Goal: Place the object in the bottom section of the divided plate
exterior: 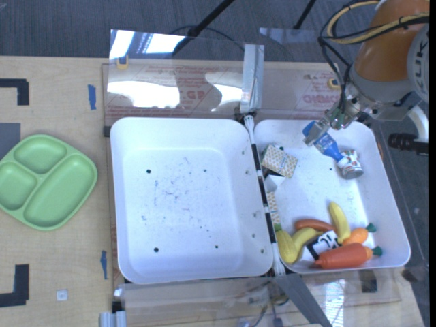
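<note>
Over the far part of the right bin (392, 203), the gripper (325, 129) hung at the end of the grey arm (388, 53), whose rounded orange band showed above the wrist; whether it was spread or pressed together could not be told, since its tip merged with a small blue bottle (332, 146) lying at a slant just beneath it. Whether the bottle was between the gripper's parts or simply lay on the bin floor could not be made out either. Touching the bottle's near end sat one small round metal can (351, 164) with a white and red label. Two shallow white bins of smooth moulded plastic with rounded corners stood side by side on the pale wooden table (54, 80); the left bin (136, 142) had faint bluish scuffs and a few dark dots on its floor. Beside the divider between the bins lay one crumpled checkered packet (279, 160). At the near end of the right bin was a heap of glossy toy food: two bananas (338, 219), two carrots (346, 254) and one reddish sausage-like piece (312, 225). Well apart from all this, at the table's left edge, rested one green divided plate (46, 180), rounded, smooth, with three sections.
</note>
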Tool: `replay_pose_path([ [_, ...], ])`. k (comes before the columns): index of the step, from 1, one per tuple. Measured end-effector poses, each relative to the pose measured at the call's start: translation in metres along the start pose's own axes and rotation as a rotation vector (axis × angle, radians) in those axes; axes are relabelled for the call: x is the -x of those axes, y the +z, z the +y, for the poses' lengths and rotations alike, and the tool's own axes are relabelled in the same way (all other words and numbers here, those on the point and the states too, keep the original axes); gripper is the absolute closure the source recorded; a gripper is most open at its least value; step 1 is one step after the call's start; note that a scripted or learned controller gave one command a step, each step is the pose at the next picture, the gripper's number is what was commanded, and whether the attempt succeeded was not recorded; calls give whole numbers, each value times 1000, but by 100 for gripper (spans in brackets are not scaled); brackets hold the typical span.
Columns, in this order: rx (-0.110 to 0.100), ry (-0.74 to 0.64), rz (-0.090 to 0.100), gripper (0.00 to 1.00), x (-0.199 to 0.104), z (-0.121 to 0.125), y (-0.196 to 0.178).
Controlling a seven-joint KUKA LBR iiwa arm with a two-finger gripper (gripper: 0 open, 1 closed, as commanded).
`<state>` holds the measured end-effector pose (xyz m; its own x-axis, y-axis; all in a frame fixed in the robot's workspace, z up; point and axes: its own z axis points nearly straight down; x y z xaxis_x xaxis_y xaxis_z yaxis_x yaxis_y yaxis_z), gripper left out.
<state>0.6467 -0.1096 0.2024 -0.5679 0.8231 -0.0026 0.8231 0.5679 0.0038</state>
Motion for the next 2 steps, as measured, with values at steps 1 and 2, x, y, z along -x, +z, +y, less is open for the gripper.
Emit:
replay_pose_path([
  [1, -2, 519, 0, 100, -65, 70, 18],
  [2, -5, 404, 3, 100, -160, 56, 18],
])
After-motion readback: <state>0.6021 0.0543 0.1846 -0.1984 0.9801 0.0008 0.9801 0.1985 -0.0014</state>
